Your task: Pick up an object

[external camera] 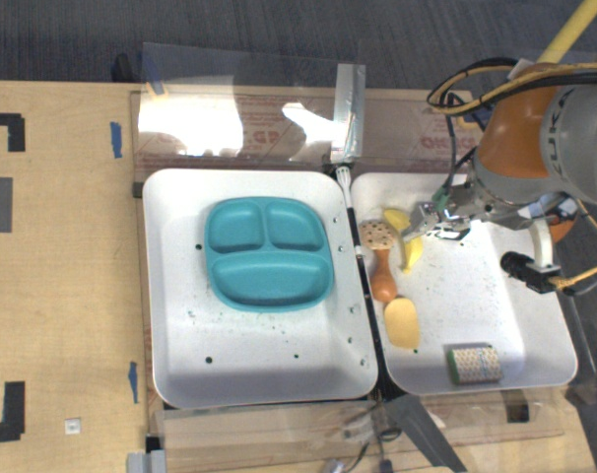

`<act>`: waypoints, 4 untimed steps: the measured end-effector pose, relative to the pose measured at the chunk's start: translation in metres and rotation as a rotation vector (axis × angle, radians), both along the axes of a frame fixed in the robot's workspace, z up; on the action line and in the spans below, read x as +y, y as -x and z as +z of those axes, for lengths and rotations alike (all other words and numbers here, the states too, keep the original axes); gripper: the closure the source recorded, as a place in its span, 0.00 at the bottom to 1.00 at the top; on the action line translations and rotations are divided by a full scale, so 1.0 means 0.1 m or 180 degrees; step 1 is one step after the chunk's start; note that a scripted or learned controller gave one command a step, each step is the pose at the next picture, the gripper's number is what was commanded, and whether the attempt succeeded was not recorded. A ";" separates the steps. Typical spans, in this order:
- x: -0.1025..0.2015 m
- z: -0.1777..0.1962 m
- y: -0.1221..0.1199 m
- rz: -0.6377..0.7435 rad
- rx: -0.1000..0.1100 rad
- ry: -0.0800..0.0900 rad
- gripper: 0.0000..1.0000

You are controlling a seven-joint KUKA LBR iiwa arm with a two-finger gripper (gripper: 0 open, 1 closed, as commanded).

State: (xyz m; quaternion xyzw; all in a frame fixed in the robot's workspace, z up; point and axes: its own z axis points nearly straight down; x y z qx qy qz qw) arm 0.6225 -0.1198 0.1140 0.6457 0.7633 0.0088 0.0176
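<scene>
Two shallow white bins sit side by side on a pale wooden tabletop (52,294). The left bin (170,363) fills the middle of the frame and carries a teal divided plate (269,252) with three sections, lying flat in its upper half. Small dark specks dot the bare white floor around the plate.

The right bin (505,323) holds the loose objects, gathered along its left side. A yellow banana (409,239) lies near the bin's upper left, with a tan perforated block (376,233) just beside it toward the dividing wall. Below these sits a slim orange-brown piece (382,282), and lower still a rounded yellow-orange object (402,323). A small patterned cylinder (474,363) lies on its side near the bin's lower edge, well apart from the others.

The arm (540,146) reaches in from the upper right of the frame, its grey body and orange band above the right bin. The gripper (438,223) hangs low over the upper left part of that bin, just to the right of the banana and close to it. Whether the fingers are spread or closed cannot be told from this angle, and nothing is seen between them.

A clear plastic sheet (249,116) stands behind the left bin in the upper middle of the frame, catching bright glare.
</scene>
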 end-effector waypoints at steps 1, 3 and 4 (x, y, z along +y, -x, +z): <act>0.04 -0.05 0.04 0.0820 -0.0022 0.0063 0.00; 0.19 0.08 -0.26 0.2220 0.0072 0.0046 0.00; 0.25 -0.05 0.14 0.1762 -0.0060 0.0087 0.00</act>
